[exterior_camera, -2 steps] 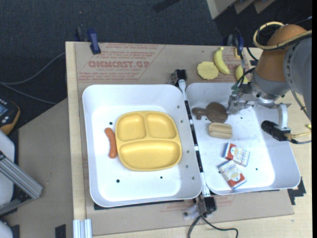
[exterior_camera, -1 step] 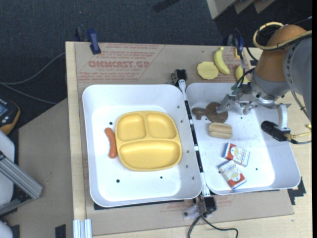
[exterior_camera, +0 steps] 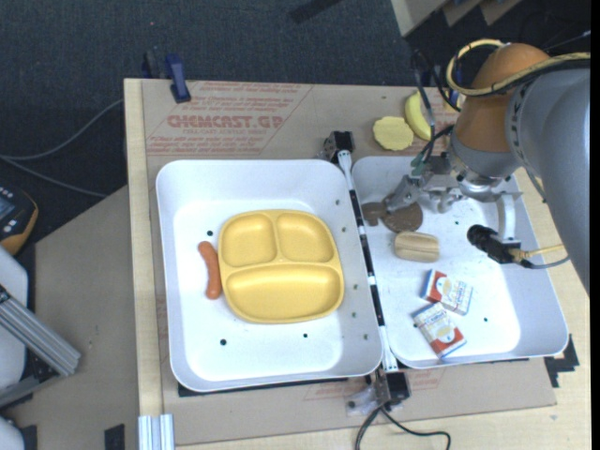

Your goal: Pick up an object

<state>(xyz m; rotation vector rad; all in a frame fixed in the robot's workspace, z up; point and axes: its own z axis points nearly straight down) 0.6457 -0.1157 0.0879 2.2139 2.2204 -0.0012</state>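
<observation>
My gripper (exterior_camera: 419,198) hangs low over the far left part of the right bin (exterior_camera: 534,298), the grey arm reaching in from the right. Just below and left of it lies a flat brown piece (exterior_camera: 403,218), with a smaller brown piece (exterior_camera: 372,213) beside it by the bin's left wall. A tan roll (exterior_camera: 416,246) lies a little nearer the front. Two small red, white and blue packets (exterior_camera: 450,292) (exterior_camera: 440,329) lie toward the front of that bin. Nothing is visibly held.
The left bin (exterior_camera: 187,345) holds a yellow divided plate (exterior_camera: 278,265) and an orange sausage (exterior_camera: 212,269) to its left. Behind the right bin, on the bench, lie a yellow slice (exterior_camera: 393,133) and a banana-like piece (exterior_camera: 418,113). A blue clamp (exterior_camera: 176,78) sits at the far left corner.
</observation>
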